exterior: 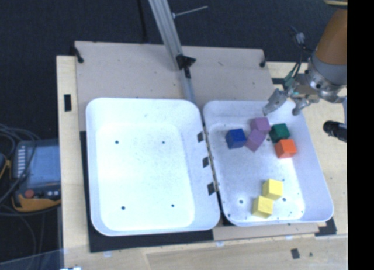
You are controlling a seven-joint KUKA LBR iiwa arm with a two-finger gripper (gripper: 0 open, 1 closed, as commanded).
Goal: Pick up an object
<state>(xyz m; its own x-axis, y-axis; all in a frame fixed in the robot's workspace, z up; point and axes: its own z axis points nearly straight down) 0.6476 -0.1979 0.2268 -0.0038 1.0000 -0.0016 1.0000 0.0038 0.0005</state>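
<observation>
We see the two-finger metal gripper above the far edge of the right shallow white plastic bin, with its two fingers spread apart and nothing between them, so it is released and empty. Just near it, toward the bin's middle, lie the small blocks we could take: two purple wooden blocks touching each other, a blue wooden cube beside them, a green wooden cube and an orange wooden cube that touch or nearly touch. Two yellow wooden cubes sit near the bin's near edge. The left shallow white bin has no block in it.

The danger, in our judgement, is the crowding (the purple, green and orange pieces are packed together). If we descend there, one finger may land on a neighbour and push the group, or close on two blocks and lose both. The tilted purple block may also slip out.
</observation>
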